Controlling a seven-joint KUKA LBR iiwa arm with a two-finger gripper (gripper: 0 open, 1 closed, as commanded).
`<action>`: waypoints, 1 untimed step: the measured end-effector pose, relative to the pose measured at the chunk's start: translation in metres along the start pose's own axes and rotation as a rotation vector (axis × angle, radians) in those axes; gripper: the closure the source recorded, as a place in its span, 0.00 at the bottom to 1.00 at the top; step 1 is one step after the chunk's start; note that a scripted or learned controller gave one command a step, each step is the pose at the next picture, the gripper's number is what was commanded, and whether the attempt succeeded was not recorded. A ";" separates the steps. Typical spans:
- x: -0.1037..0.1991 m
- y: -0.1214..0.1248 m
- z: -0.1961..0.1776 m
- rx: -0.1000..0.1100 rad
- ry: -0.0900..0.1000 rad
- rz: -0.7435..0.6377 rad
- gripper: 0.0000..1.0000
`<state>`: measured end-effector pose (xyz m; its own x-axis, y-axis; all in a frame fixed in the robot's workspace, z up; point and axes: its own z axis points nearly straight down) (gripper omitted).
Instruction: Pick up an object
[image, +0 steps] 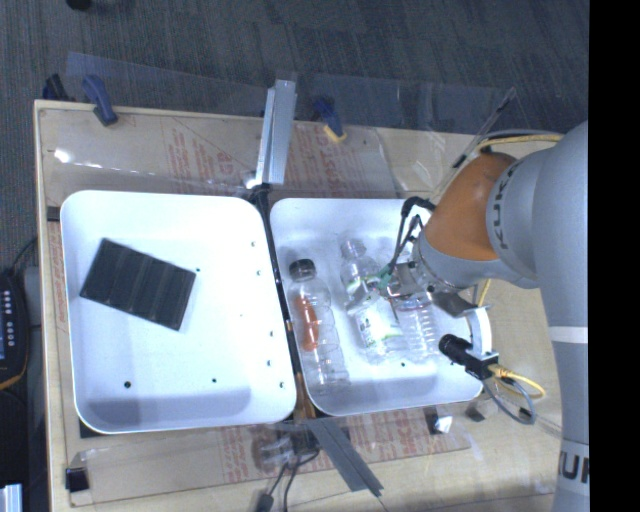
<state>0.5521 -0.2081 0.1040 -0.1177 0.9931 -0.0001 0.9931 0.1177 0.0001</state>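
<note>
The right bin (330, 400) holds clear plastic bottles. One with a black cap and an orange label (312, 322) lies along its left side. Two more clear bottles (365, 300) lie in the middle, overlapping each other. My gripper (402, 292) reaches down into the right part of this bin, right at a clear bottle (415, 325) that lies under the wrist. The orange wrist band and grey arm cover the fingers. In the left bin lies a flat dark rectangular pad (138, 283).
A metal divider bar (274, 130) runs up from between the bins. Blue clamps (100, 100) hold plastic sheeting at the bench's back edge. Cables and a small black part (455, 350) hang off the wrist over the right bin's right rim.
</note>
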 end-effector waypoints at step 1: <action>0.068 0.068 -0.093 0.000 0.002 0.013 1.00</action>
